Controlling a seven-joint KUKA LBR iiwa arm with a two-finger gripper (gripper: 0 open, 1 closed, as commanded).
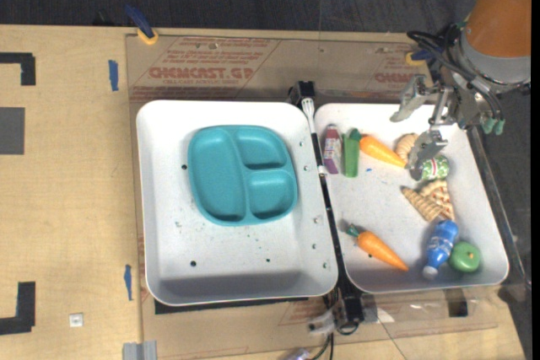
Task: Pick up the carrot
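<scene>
We see two carrots in the right bin [494, 206]. One carrot [381, 152] lies near the far side, its leaf end just beside a green stick [351, 153] and its tip pointing toward the claw. The other, the near carrot [380, 247], lies toward the front, well apart from the rest except for a blue bottle [439, 244] and a green ball [464, 256] off its tip.

The claw [429, 154] hangs low over the bin's far right part, just above a small patterned toy [435, 168] and near the far carrot's tip. We cannot tell whether its fingers are apart or together, and we see nothing held between them.

We judge both carrots to be light, stiff plastic toys with a smooth skin that may slip. The body tapers, so a pinch near the tip would likely squirt the carrot out; we would take hold across the thick part, just behind the leaf end, with the fingers square to its length. The far carrot is closest, but the green stick and a pink box [331, 149] crowd its thick end. The near carrot has open floor on both sides and looks the easier grasp.

The left bin [160, 206] holds a teal tray [243, 173]; the desk [67, 181] lies bare beyond it.
</scene>
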